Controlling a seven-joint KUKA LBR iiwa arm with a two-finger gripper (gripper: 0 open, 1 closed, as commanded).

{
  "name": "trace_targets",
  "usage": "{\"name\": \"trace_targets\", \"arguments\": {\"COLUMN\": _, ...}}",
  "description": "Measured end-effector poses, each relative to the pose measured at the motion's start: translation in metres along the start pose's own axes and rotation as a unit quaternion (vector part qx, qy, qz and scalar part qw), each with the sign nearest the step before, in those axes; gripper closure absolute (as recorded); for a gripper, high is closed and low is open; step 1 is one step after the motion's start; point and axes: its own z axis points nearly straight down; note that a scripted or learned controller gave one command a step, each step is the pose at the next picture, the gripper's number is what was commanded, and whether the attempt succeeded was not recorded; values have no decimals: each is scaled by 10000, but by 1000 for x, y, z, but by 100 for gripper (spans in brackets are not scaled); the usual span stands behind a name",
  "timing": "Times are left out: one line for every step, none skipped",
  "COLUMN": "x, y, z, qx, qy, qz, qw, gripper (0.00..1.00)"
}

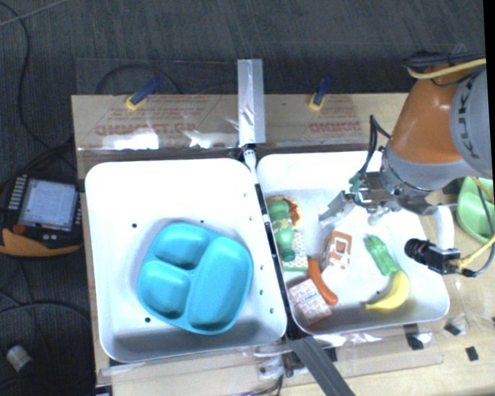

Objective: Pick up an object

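The right bin (346,166) carries a scatter of small toy foods along its lower half. A yellow banana (390,294) lies curved near the bin's front right corner, with a green pickle-like piece (380,253) just above it, tilted on a slant. To their left sit a white card with an orange print (338,250), an orange carrot-like stick (321,282) and a red-and-white checked packet (305,299) at the front. Against the bin's left wall a green-and-white piece (286,241) lies below a small orange and yellow item (280,208).

The pincer (358,209) hangs over the upper middle of this bin, above the card and pickle, its two fingers spread apart with nothing between them. The arm (432,136), grey with an orange band, comes in from the right.

The left bin (113,193) bears a blue divided plate (195,276), tilted slightly. Both bins rest on the table (184,113). A handheld controller with a screen (39,212) lies on the dark floor to the left.
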Motion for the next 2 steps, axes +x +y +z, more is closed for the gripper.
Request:
{"name": "trace_targets", "arguments": {"x": -4, "y": 4, "z": 99, "qx": -3, "qy": -1, "qz": 402, "qw": 9992, "gripper": 0}}
{"name": "trace_targets", "arguments": {"x": -3, "y": 4, "z": 91, "qx": 3, "qy": 5, "qz": 399, "qw": 9992, "gripper": 100}}
